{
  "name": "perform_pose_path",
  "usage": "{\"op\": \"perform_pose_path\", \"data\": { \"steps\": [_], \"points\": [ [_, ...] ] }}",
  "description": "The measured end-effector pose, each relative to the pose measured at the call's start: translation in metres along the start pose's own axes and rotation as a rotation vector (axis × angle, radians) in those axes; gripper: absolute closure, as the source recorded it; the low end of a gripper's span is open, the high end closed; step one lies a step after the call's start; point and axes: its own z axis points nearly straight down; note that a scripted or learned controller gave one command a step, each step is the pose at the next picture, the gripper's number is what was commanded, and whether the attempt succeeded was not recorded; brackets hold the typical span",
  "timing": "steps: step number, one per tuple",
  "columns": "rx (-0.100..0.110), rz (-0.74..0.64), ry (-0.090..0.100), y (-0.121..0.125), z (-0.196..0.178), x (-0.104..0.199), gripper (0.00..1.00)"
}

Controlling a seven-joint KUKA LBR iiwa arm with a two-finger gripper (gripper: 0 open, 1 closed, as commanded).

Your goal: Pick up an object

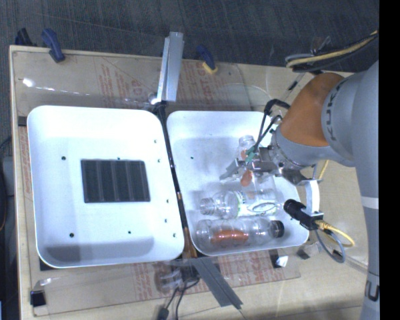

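Down in the right bin (187, 139), the gripper (248, 167) hangs low over a cluster of clear plastic items, and whether its fingers are open or closed cannot be told from this slant. Nearest the bin's front wall lies a clear plastic bottle (237, 233) on its side, with a brown insert inside and a dark cap toward the arm. Beside it, further from that wall, sits a smaller clear bottle (220, 205). Such bottles are likely light, smooth and slippery, yielding under pressure; gripping across the mid-body looks safest. The left bin (53, 132) holds a dark ribbed panel (115, 181).
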Motion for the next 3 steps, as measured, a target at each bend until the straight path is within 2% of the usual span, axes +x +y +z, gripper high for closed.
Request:
{"op": "perform_pose_path", "data": {
  "steps": [1, 2, 3],
  "points": [
    [-0.018, -0.008, -0.003, -0.006, 0.037, 0.002, 0.00],
    [-0.016, -0.014, -0.002, -0.006, 0.028, 0.002, 1.00],
    [-0.005, -0.084, -0.001, 0.049, -0.067, 0.044, 1.00]
  ]
}}
